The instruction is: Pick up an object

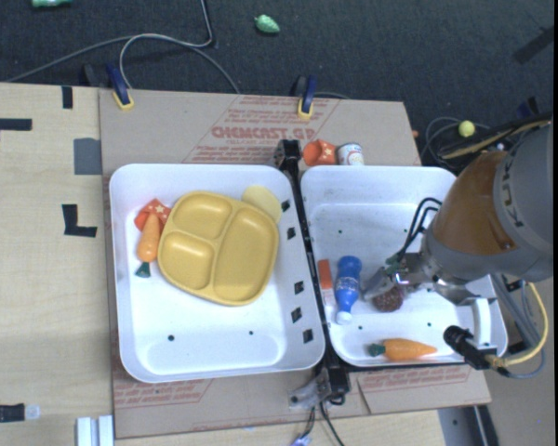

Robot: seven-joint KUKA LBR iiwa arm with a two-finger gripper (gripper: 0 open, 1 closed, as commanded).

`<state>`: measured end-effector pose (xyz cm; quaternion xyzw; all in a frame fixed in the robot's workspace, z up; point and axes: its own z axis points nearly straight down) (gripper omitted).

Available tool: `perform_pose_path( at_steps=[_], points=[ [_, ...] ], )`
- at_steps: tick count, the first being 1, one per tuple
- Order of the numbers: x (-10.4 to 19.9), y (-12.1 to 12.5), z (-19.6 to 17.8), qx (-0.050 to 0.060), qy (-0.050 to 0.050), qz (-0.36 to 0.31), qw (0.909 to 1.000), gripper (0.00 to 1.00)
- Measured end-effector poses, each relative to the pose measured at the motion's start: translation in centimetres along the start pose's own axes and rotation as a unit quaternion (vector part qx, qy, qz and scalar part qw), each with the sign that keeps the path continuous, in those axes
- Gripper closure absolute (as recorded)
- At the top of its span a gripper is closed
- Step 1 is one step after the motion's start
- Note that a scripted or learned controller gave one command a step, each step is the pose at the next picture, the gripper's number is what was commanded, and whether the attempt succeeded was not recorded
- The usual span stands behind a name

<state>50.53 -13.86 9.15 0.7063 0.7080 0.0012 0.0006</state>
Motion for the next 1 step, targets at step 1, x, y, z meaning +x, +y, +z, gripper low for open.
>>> perform_pose_path(
  at_steps=[1],
  points=[
    [10.43, 2.30, -9.27, 0.001, 0.000, 0.000, 1.0000, 1.00]
  ],
)
